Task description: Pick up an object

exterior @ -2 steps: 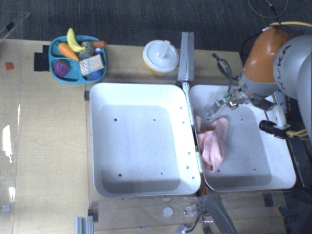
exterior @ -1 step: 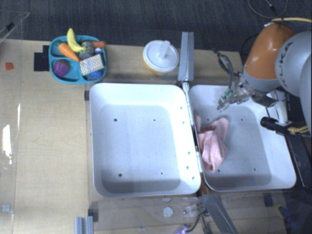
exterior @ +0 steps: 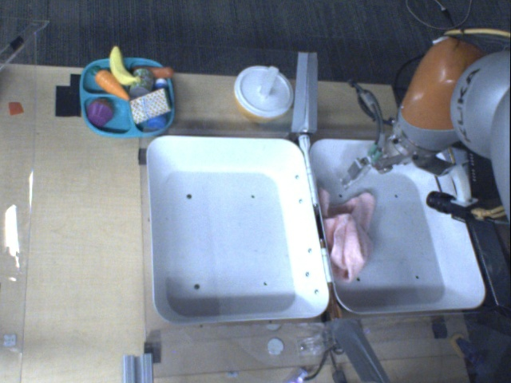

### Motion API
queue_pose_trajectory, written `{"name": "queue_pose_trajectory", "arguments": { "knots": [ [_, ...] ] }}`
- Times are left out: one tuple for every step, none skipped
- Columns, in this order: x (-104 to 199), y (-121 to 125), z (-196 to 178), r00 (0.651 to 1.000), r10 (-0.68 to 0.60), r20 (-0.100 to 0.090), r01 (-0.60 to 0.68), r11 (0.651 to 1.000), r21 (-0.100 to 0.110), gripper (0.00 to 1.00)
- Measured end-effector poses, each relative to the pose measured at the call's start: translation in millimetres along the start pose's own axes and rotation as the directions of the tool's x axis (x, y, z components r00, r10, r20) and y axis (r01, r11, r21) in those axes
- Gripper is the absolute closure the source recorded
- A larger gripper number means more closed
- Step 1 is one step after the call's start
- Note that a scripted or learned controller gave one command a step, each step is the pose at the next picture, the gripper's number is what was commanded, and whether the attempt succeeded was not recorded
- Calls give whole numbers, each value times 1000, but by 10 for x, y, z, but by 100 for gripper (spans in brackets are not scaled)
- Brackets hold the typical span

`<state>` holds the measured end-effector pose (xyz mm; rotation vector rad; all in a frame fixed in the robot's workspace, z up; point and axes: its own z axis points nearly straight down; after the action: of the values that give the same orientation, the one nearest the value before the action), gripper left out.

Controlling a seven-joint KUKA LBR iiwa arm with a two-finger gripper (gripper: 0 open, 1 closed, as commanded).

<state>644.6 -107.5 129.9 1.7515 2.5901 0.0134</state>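
two white bins are sitting side by side on the counter [exterior: 72,238]. the tool [exterior: 359,166] is hovering over the right bin [exterior: 447,286], its fingers slightly apart and gripping nothing. a pink cloth [exterior: 348,234] is lying crumpled just below the tool, against that bin's left wall. the left bin [exterior: 227,230] is lying further left.

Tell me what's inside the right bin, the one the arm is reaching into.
A crumpled pink cloth lies in the right bin, against its left wall. The gripper hangs above the cloth's far end. The floor elsewhere shows bare white. Anything beneath the cloth's folds is covered.
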Motion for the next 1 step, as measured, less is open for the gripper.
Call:
{"name": "queue_pose_trajectory", "arguments": {
  "knots": [
    [-15,-558,393,1000,-12,0,12,1000,3,0]
  ]
}}
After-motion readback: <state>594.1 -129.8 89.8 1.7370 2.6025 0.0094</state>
